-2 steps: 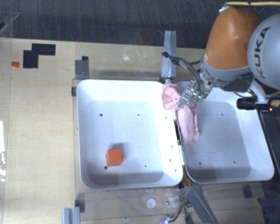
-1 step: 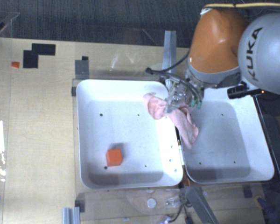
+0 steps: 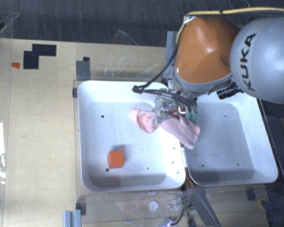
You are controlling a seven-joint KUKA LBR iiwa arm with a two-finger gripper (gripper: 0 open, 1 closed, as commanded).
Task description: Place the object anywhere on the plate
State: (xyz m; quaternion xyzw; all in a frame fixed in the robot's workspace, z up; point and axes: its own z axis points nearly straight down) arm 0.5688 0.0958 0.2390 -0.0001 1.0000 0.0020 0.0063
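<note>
The fingers [image 3: 166,113] come down close together into the pink cloth [image 3: 180,129], with a gathered fold of the fabric pinched between them. Their tips are sunk in that fold and cannot be made out one from the other. The gripper [image 3: 173,110] hangs over the right-hand side of the left bin [image 3: 92,126], near its far wall. Its upper parts are partly lost behind dark cables and the orange band [image 3: 203,46] of the arm, which covers the far right corner of that bin.

The cloth spreads both ways from the pinch. One crumpled lobe reaches toward the middle of the left bin. The other, longer lobe trails across that bin's right rim and ends over the near edge of the right bin [image 3: 236,169]. Whether this lobe rests on the rim or hangs just above it cannot be told.

A small orange block [image 3: 116,159] lies on the left bin's floor, near the front left corner, well apart from the cloth.
</note>
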